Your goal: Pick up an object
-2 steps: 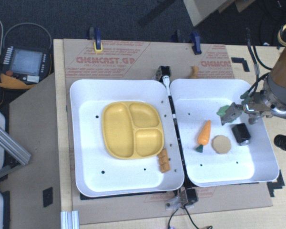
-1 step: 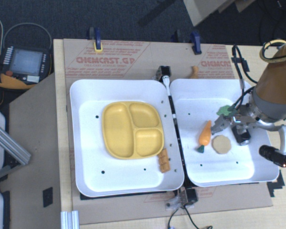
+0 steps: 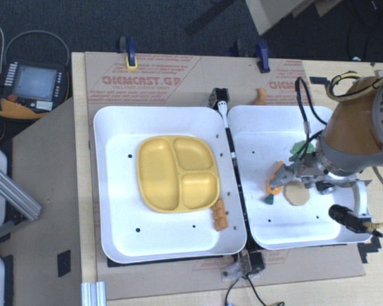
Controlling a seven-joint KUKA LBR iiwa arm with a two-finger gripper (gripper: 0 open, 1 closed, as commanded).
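Cardboard (image 3: 179, 75) printed with red lettering is covering the counter (image 3: 76, 190), and two blue clamps (image 3: 131, 51) are pinning its far edge. Two white bins are sitting side by side on it. The left bin (image 3: 115, 171) is holding a yellow divided plate (image 3: 177, 172), with a small brown snack piece (image 3: 219, 215) lying at the plate's five o'clock, just beside its rim. The right bin (image 3: 268, 228) is holding a round tan disc (image 3: 297, 195), an orange piece (image 3: 276, 174) with a green tip at the disc's nine o'clock, and a green scrap (image 3: 301, 148) at its twelve o'clock. The arm (image 3: 354, 129) is reaching over this bin, and the claw (image 3: 311, 176) is hanging right above the disc; whether the claw is apart or together I cannot tell. Dark carpet (image 3: 115, 11) is surrounding the counter, and a handheld control screen (image 3: 33, 83) is resting on the floor at ten o'clock.
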